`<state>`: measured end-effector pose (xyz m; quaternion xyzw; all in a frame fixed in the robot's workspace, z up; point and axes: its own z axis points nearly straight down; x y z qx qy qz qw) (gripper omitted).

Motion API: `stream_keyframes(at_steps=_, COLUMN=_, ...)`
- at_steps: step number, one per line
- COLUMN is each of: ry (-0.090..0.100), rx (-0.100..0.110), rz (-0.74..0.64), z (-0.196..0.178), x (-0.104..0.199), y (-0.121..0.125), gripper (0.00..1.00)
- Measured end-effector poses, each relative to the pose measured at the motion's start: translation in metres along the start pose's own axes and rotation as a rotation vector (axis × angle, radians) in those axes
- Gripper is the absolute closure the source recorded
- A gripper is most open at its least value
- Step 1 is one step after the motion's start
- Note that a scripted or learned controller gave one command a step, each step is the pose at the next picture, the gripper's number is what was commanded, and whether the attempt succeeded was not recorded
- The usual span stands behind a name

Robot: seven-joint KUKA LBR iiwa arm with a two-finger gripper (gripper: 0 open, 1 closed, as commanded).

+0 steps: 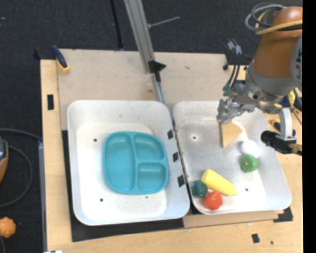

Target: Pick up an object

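My gripper (227, 114) hangs over the back of the right bin (200, 120), on the grey arm with the orange band. Directly below it lies a tan wedge-shaped piece (232, 135), its top edge meeting the gripper's tip; I cannot see whether they touch. To the wedge's right sit a white ball (250, 147) and a green round fruit (248, 164). Near the front of the bin lie a yellow piece (218, 182), a small dark green piece (199, 188) and a red piece (213, 200), close together.
A teal divided plate (135, 161) lies in the left bin (84, 120). A slanted aluminium post (142, 36) rises behind the bins. An orange fruit (5, 226) lies off the bench at the lower left.
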<state>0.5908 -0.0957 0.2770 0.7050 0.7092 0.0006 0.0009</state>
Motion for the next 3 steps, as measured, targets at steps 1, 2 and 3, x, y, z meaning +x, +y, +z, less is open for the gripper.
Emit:
stream_keyframes(at_steps=1, ry=0.000, rx=0.001, rz=0.000, z=0.016, x=0.042, y=0.027, gripper=1.00)
stream_keyframes(at_steps=2, ry=0.001, rx=-0.001, rz=-0.001, z=0.014, x=0.097, y=0.051, gripper=1.00)
stream_keyframes(at_steps=3, ry=0.000, rx=0.001, rz=0.000, z=0.032, x=0.140, y=0.075, gripper=1.00)
